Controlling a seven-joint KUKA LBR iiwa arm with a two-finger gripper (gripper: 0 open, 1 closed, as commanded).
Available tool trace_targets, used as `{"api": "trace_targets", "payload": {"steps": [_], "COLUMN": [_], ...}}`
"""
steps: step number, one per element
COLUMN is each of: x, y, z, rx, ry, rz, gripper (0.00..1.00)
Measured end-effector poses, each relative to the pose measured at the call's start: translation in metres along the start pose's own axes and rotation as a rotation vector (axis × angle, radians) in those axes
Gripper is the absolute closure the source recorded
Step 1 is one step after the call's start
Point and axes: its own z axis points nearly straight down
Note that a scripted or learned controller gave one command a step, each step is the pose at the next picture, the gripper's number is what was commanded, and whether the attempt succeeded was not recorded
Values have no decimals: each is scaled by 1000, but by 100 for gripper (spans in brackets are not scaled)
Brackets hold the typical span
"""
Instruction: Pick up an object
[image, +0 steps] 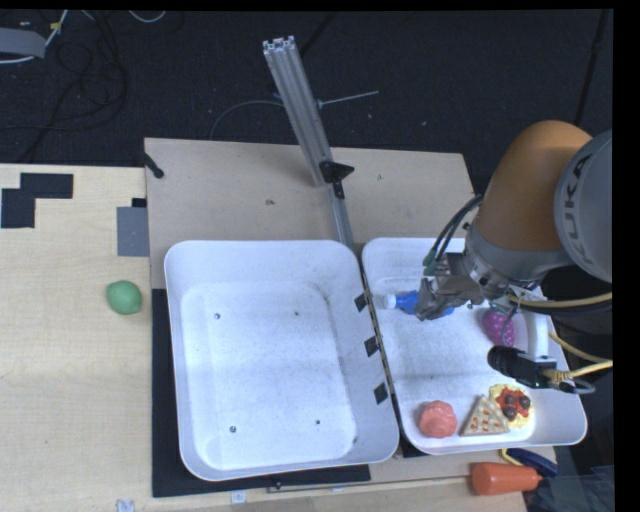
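Blue object (406, 300) under our end effector (436, 308), centre-right.
We judge nothing lifted yet; finger spread we cannot tell.

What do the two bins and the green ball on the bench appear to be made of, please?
The bins look like thin moulded plastic, matte white: rounded corners and a rolled rim suggest it. The green ball looks matte and soft, possibly foam or clay; it shows no shine, so that is uncertain.

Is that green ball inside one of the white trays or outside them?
Outside. The green ball lies on the wooden bench, left of the left bin.
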Motion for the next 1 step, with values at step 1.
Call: {"api": "trace_targets", "payload": {"steps": [1], "x": [45], "y": [-8], "z": [6], "rx": [1], "ry": [0], "rz": [0], "gripper": [100]}}
